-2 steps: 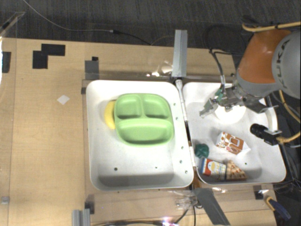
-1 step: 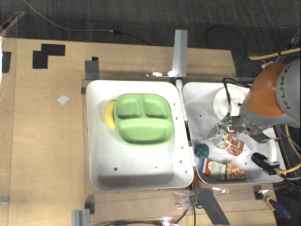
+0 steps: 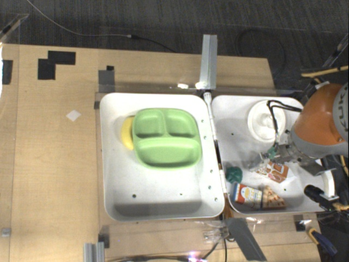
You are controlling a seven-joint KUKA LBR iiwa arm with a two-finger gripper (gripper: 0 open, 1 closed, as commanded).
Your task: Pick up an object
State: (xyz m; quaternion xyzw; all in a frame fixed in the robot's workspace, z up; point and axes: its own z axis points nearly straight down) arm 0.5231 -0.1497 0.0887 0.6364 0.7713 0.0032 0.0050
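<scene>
Two bins: left w/ 1 green tray (image 3: 166, 137), right w/ 1 carton (image 3: 258, 196), claw (image 3: 279, 153) (grip state unclear) nearby.

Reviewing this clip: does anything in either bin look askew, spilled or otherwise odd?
Nothing looks spilled or broken. One oddity: in the left bin, a yellow object is largely hidden beneath the green divided tray, so it would be hard to grasp. In the right bin, the carton lies on its side near the front wall.
</scene>
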